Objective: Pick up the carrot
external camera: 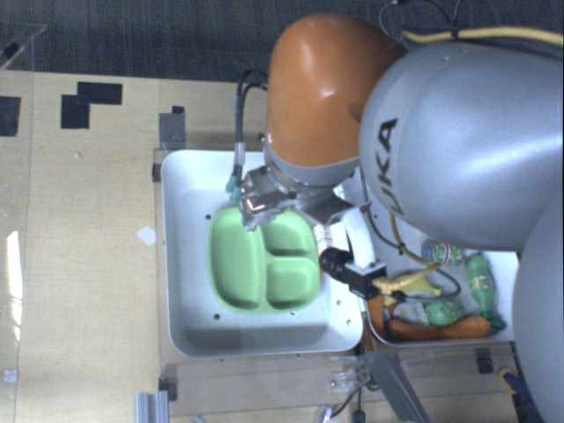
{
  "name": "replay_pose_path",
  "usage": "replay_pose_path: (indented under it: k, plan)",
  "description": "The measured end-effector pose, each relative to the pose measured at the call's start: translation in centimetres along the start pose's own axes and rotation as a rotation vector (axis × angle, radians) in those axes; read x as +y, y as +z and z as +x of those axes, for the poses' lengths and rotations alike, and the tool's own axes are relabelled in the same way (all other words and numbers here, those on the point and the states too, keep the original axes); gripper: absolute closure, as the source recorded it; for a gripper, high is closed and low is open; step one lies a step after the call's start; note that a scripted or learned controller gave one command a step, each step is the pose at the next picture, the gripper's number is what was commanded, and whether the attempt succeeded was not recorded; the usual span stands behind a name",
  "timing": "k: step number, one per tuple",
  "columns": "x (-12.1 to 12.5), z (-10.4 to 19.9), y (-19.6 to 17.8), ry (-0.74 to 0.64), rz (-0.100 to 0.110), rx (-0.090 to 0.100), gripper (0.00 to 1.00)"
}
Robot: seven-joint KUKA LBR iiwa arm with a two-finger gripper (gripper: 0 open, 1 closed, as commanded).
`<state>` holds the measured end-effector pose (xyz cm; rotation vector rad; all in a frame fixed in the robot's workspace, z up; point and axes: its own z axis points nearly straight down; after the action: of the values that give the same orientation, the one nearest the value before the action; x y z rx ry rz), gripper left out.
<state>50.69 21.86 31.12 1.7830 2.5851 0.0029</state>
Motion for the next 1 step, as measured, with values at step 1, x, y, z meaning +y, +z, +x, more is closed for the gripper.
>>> replay_pose_path:
  k: [1]
  plan:
    - [0.11,0.04,4.66,-0.419,0.0,0.0,1.0]
